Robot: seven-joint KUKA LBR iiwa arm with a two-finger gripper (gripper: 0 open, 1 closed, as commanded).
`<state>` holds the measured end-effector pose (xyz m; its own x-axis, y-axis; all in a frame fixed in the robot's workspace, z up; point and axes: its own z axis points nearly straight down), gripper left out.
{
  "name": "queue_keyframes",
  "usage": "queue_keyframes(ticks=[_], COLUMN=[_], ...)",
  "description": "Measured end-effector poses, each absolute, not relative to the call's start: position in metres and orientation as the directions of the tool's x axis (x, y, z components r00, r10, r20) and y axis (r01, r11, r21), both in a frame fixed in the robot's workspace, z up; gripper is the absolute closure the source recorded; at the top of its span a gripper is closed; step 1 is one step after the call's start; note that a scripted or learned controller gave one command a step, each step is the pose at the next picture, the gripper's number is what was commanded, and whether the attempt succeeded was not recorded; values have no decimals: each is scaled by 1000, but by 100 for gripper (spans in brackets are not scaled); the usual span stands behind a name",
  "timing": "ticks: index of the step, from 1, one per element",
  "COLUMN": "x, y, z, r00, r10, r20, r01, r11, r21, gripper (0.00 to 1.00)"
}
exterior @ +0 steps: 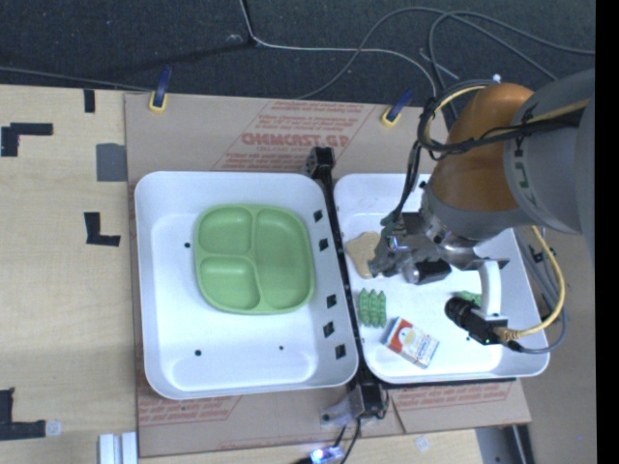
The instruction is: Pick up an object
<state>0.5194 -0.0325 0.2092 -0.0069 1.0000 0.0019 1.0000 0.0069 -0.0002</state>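
My gripper (391, 256) hangs low in the right bin (372, 191), over its left middle part, reaching in from the right. Right at its fingertips lies a tan, flat object (362, 251), partly hidden by the gripper. Nearer the front, a small green ridged object (372, 306) rests by the bin's left wall. A small red, white and blue box (409, 342) lies near the front edge. A green-and-white item (470, 299) peeks out under the arm on the right.
The left bin (164, 356) holds a green divided plate (254, 258). A black divider (334, 259) runs between the bins. The arm's white and black fitting with a yellow cable (484, 322) hangs over the right bin's front right part.
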Motion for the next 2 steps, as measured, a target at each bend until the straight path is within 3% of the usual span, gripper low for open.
queue_keyframes(ticks=[2], x=[530], y=[78], z=[208], r00=[-6], r10=[1000], r20=[0], r01=[1000], r11=[6], r21=[-3], gripper=[100])
